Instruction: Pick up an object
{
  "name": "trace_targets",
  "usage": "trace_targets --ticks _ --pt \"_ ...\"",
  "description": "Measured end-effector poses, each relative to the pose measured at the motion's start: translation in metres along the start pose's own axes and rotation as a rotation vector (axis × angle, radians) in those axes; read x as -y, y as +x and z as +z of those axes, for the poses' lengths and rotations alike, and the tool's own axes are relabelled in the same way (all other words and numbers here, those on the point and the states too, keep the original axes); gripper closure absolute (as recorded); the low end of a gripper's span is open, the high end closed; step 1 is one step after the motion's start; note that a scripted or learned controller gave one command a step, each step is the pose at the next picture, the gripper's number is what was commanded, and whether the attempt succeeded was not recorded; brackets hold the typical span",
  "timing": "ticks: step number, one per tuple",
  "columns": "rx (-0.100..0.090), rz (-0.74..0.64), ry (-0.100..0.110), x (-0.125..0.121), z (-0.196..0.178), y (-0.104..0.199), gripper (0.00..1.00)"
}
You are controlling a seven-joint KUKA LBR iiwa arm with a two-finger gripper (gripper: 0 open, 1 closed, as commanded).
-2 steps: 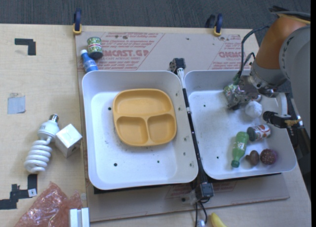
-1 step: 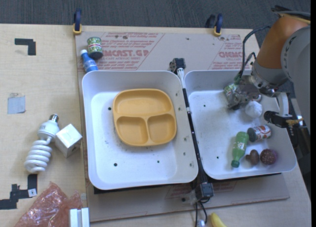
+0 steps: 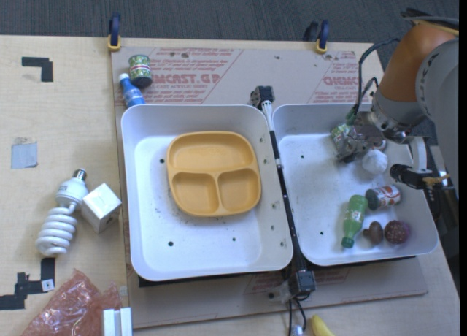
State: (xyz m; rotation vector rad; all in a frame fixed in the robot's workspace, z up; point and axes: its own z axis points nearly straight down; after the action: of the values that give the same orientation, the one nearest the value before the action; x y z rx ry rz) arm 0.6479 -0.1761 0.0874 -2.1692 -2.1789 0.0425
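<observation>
My gripper (image 3: 352,143) is low in the upper part of the right bin (image 3: 314,243), under the orange-banded wrist. A small crumpled greenish object (image 3: 340,134) sits right against its left side; whether it is gripped is unclear. A white ball (image 3: 376,161) lies just below and to the right of the gripper. Further toward the front lie a green bottle (image 3: 354,219), a red and white can (image 3: 384,196), a brown nut-like piece (image 3: 373,232) and a dark red round fruit (image 3: 397,231).
The left bin (image 3: 146,254) holds a yellow divided plate (image 3: 214,172). Outside the bins, a spiral light bulb (image 3: 60,218) and a white cube (image 3: 101,207) lie at left, and a small blue-capped bottle (image 3: 134,79) lies behind the left bin.
</observation>
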Motion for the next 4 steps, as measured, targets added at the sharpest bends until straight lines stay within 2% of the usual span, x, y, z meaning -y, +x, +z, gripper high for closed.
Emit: trace_targets --ticks 1,2,3,4 --pt "0.002 0.001 -0.001 0.000 0.000 0.001 0.00" --pt "0.028 0.006 -0.067 0.058 -0.001 0.020 0.00" --pt "0.022 0.005 -0.020 0.002 0.000 -0.016 0.00" --pt "0.028 0.005 -0.067 0.036 -0.002 0.025 0.00"
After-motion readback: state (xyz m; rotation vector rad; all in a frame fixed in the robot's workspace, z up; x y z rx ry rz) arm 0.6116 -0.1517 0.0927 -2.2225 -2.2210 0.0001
